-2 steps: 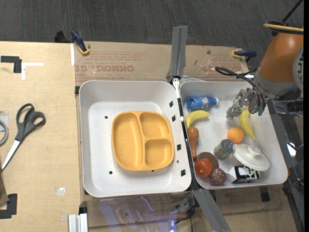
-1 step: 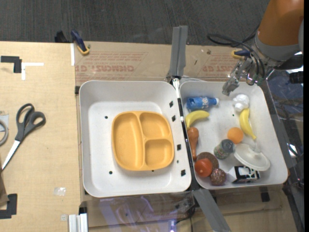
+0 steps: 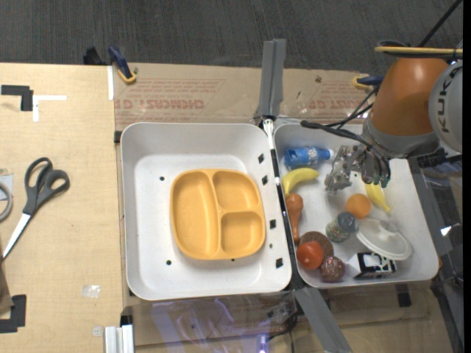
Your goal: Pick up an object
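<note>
Two white bins sit side by side on the desk [image 3: 59, 271]. Right bin [image 3: 423, 271] holds the loose items, any of which could be the pick target: blue bottle [image 3: 307, 155] lying near the back wall, banana [image 3: 300, 176] just in front of it by the left wall, orange ball [image 3: 359, 206] mid-bin, a second yellow piece [image 3: 377, 195] touching the ball's right side, speckled ball [image 3: 340, 228] just ahead of the orange one, white lid-like disc [image 3: 384, 240] to its right, red tomato [image 3: 310, 254] near the front left, dark purple round fruit [image 3: 333, 269] beside it at the front wall, black-and-white box [image 3: 375, 265] at the front right. A brown-orange long item [image 3: 294, 208] lies along the left wall; can't tell what it is.

Pincer [image 3: 352, 169] hangs low over the back middle of the right bin, between the bottle and the orange ball, above bare bin floor. Fingers blurred and cluttered, cannot tell if spread or pressed together; nothing clearly seen between them. Arm [image 3: 412, 98] comes in from the right, orange band above the wrist.

Left bin [image 3: 140, 197] holds one yellow divided plate [image 3: 218, 213], three compartments, sitting centre.

Outside the bins: scissors [image 3: 35, 193] on the desk far left, blue clip [image 3: 121, 63] at the cardboard's back left corner.
</note>
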`<control>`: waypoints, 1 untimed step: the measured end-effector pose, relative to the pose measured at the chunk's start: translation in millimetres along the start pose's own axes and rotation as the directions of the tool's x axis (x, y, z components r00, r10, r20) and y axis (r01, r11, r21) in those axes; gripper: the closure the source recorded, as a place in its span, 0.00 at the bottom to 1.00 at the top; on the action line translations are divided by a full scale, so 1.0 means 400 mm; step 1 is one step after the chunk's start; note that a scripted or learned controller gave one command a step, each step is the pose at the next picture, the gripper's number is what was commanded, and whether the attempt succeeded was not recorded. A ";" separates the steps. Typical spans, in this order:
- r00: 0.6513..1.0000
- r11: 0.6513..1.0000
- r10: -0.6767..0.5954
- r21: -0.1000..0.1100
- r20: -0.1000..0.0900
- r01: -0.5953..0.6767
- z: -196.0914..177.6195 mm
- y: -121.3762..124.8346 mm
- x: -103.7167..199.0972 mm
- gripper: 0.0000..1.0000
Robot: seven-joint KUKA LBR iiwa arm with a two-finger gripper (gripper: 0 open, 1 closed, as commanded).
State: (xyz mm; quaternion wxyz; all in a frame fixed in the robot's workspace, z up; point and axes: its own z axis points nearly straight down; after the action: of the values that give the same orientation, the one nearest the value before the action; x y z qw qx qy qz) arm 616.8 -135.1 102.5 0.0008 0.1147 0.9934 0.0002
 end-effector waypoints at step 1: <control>1.000 1.000 0.000 0.000 0.000 0.000 0.000 0.000 0.000 0.00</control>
State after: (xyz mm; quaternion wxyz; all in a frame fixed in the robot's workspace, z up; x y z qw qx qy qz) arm 616.9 -135.0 102.7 0.0011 0.1147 0.9934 0.0003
